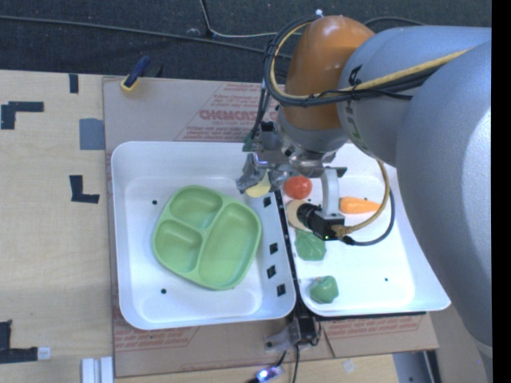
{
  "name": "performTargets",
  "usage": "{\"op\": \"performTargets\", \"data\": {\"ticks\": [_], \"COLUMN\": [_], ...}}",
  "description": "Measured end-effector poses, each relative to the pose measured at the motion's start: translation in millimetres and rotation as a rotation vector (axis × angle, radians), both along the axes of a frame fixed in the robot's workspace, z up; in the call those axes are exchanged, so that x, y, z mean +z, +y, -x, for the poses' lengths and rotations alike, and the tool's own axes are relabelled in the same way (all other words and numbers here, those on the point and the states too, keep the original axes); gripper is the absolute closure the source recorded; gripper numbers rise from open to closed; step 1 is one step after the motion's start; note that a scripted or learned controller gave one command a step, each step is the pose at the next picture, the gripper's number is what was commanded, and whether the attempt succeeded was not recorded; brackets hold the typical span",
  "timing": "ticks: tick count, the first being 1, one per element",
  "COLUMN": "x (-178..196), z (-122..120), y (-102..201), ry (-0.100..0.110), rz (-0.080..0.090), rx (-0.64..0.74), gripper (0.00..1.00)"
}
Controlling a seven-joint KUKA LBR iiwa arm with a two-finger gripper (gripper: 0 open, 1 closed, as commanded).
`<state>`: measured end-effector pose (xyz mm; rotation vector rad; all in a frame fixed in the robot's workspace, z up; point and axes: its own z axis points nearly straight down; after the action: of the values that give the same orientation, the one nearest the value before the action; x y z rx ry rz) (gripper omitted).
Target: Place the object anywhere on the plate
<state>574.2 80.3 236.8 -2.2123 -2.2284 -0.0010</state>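
Two white bins sit side by side on the bench under me. The left bin holds a green plate with three compartments, lying a little tilted toward the dividing wall between the bins; all three compartments are bare. The right bin holds a scatter of small things: a red round piece near the top, an orange carrot-shaped piece just beside it to the right, a green leafy lump below them, and another green lump nearer the front wall.

My own arm covers the back and right side of the right bin, so whatever lies there is hidden from this camera. A black cabled part of my wrist sits over the middle of that bin and blocks the spot between the red piece and the upper green lump.

My gripper hangs at the top of the dividing wall, just past the plate's upper right edge. A small pale yellow object shows at its tips, above the left bin's side and not on the plate. The fingers are dark and small against the metal, and I cannot tell how far apart they stand or whether they truly pinch that yellow piece.
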Motion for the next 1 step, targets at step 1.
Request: {"op": "performTargets", "data": {"ticks": [1], "x": [-5.2], "z": [-7.0], "y": [60.4], "ry": [0.001], "rz": [0.003], "rx": [-0.001], "gripper": [1.00]}}
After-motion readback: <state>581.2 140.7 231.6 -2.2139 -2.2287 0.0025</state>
